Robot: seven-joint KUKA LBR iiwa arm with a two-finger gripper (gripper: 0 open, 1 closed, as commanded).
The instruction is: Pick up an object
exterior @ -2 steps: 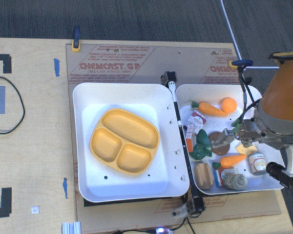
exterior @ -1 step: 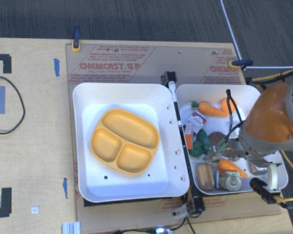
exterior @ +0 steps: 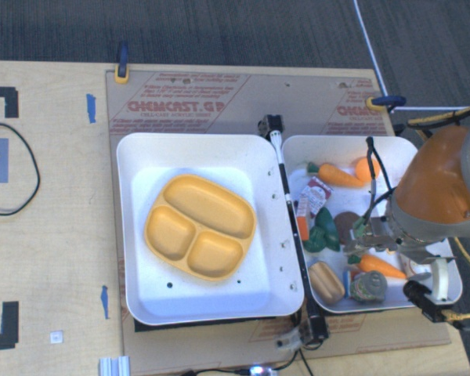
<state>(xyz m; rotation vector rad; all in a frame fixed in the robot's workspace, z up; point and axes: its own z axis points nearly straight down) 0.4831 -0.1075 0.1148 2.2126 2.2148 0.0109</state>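
The right bin (exterior: 392, 144) holds a heap of toy food. At its back lie a carrot (exterior: 337, 176) and a small orange piece (exterior: 364, 168), with a red and white packet (exterior: 315, 197) beside them. A green leafy piece (exterior: 323, 232) and a brown disc (exterior: 346, 224) sit in the middle. Near the front are a bread roll (exterior: 326, 280), a grey-green lump (exterior: 368, 287) and a second carrot (exterior: 381, 267). My gripper (exterior: 366, 238) is low in this bin, between the brown disc and the second carrot. The wrist hides what lies under it.
The left bin (exterior: 133, 210) contains a yellow divided plate (exterior: 200, 225). A black rail (exterior: 284, 186) runs between the bins. The grey arm with its orange band (exterior: 439, 182) covers the right bin's right side. A thin orange stick (exterior: 301, 227) lies by the bin's left wall.
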